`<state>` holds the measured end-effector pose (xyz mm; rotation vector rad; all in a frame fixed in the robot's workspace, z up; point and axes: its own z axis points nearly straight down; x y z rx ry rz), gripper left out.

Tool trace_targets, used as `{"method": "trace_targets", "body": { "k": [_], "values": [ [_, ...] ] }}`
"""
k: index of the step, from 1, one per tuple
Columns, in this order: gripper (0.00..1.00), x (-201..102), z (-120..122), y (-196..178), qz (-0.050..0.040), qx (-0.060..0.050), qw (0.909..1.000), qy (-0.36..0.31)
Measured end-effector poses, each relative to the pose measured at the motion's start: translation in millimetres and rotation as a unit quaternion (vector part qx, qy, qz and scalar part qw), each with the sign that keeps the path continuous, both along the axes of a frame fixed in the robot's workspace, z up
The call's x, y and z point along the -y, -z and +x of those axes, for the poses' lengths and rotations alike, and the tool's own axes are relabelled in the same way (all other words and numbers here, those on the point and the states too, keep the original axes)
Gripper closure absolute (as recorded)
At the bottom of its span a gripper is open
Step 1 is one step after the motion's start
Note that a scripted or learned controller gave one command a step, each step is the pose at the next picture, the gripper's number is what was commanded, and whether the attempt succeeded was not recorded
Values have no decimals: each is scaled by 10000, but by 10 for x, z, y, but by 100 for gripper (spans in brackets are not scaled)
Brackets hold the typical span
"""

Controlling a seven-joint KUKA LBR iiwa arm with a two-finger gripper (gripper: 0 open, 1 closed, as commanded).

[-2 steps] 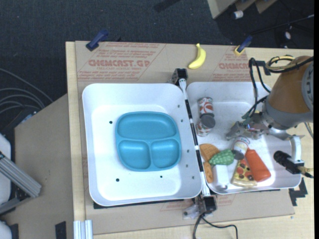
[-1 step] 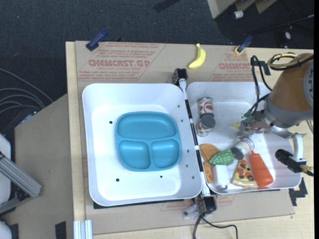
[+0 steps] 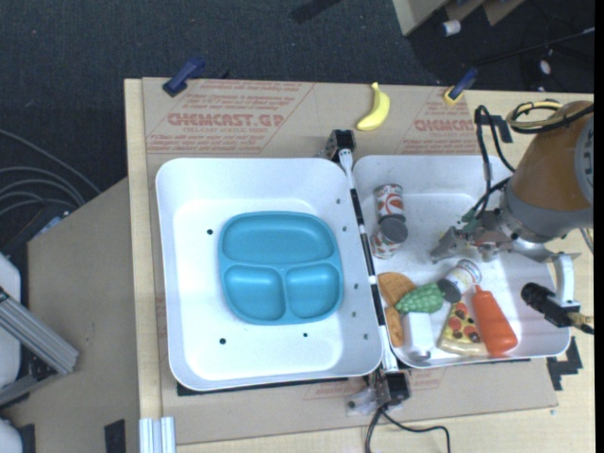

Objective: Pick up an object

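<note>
My claw (image 3: 456,245) hovers low in the right bin (image 3: 429,173), just above the orange bottle (image 3: 494,321) and pizza slice (image 3: 461,328). Whether it's clenched or released, I can't tell.

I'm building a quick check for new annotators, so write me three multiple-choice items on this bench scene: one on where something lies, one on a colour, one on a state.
1. Where does the blue divided tray lie?
A. In the left bin
B. In the right bin
C. On the cardboard behind the bins

2. What colour is the banana-shaped toy on the cardboard behind the bins?
A. Green
B. Yellow
C. Red

3. How does the orange bottle rest in the right bin?
A. Standing upright
B. Lying on its side
C. Clamped between the gripper's fingers

Answers:
1 A: the tray sits in the middle of the left bin, away from the toys.
2 B: it is plain yellow against the brown board.
3 B: the bottle lies flat beside the pizza slice, below the gripper, which is apart from it.
</note>
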<state>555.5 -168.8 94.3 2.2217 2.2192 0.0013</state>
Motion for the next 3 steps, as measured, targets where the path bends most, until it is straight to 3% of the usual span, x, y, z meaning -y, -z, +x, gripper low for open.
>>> {"method": "trace_targets", "body": {
  "k": [1, 2, 3],
  "values": [
    [0, 188, 791, 94, -1, -5, 10000, -14],
    [100, 186, 797, -9, -8, 7, 10000, -18],
    [100, -149, 308, -1016, 3, -9, 10000, -11]
  ]
}}
